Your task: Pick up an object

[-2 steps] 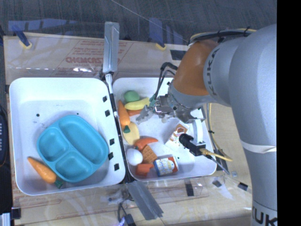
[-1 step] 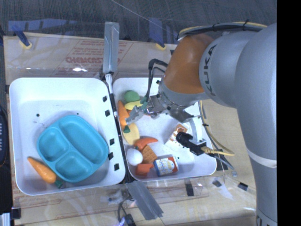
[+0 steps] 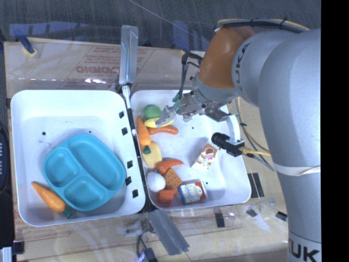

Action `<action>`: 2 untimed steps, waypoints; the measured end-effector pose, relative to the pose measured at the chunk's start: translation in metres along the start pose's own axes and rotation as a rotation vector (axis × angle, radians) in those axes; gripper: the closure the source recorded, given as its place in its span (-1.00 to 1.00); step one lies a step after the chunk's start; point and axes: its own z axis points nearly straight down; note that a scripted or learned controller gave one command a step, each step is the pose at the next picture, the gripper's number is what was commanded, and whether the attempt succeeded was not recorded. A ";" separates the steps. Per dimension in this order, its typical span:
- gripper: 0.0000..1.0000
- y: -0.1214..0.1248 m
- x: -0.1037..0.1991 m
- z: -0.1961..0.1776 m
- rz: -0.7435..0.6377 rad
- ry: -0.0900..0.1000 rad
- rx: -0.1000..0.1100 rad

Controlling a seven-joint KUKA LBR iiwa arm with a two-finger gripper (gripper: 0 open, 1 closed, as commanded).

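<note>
We see the gripper (image 3: 170, 112) reaching in from the right, low over the upper left part of the right bin (image 3: 234, 185). Its tips sit just beside a green and yellow toy (image 3: 152, 114) near the bin's top left corner; we cannot tell whether the gripper is open or closed, or whether it touches that toy. Just below lies a small orange carrot (image 3: 163, 130) pointing right, and along the bin's left wall a longer carrot (image 3: 143, 133) lies lengthwise, with a yellow piece (image 3: 152, 154) under it. Farther down we find an orange-red piece (image 3: 169, 163), a waffle-patterned toy (image 3: 173, 178), a white egg (image 3: 156, 182), a small red item (image 3: 166, 196) and a little can with a blue label (image 3: 191, 192) near the bottom edge. A small white carton (image 3: 206, 157) lies toward the middle right. The grey arm (image 3: 272, 81) with its orange band (image 3: 221, 56) covers the bin's upper right. In the left bin (image 3: 32, 105) a blue divided plate (image 3: 84, 172) rests, with another carrot (image 3: 49, 197) touching its lower left edge. Both bins stand on the counter (image 3: 65, 64).
</note>
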 end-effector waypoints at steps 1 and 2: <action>-1.00 0.013 0.000 0.060 -0.113 -0.003 -0.006; 1.00 0.012 0.000 0.051 -0.117 0.000 -0.001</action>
